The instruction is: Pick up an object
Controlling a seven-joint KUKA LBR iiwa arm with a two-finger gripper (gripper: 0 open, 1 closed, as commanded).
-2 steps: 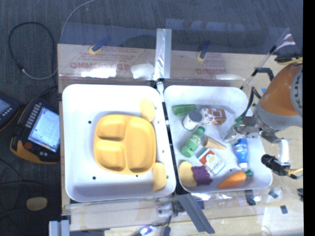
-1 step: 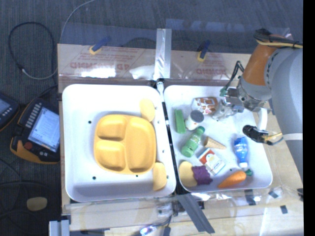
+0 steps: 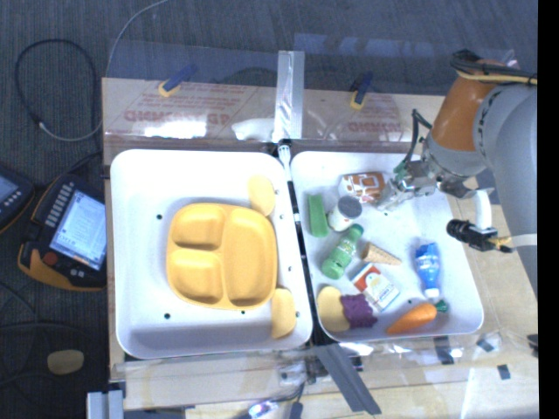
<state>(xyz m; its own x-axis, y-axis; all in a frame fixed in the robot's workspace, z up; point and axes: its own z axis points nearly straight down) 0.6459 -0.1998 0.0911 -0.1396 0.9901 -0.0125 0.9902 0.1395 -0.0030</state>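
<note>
The right bin (image 3: 454,234) holds several small items: an orange-and-white packet (image 3: 362,185), a green block (image 3: 316,215), a green bottle (image 3: 341,253), an ice-cream cone (image 3: 381,253), a blue bottle (image 3: 427,267), a red-and-white carton (image 3: 376,287), purple grapes (image 3: 356,308), a yellow piece (image 3: 328,303) and a carrot (image 3: 412,318). My gripper (image 3: 403,184) hangs low over the bin's back right part, just right of the orange-and-white packet. I see nothing between its fingers.
The left bin (image 3: 140,190) carries a yellow divided tray (image 3: 223,253) and two pale yellow pieces (image 3: 261,194) (image 3: 282,312). A teach pendant (image 3: 65,231) and cables lie on the floor at left. The grey arm (image 3: 511,147) fills the right side.
</note>
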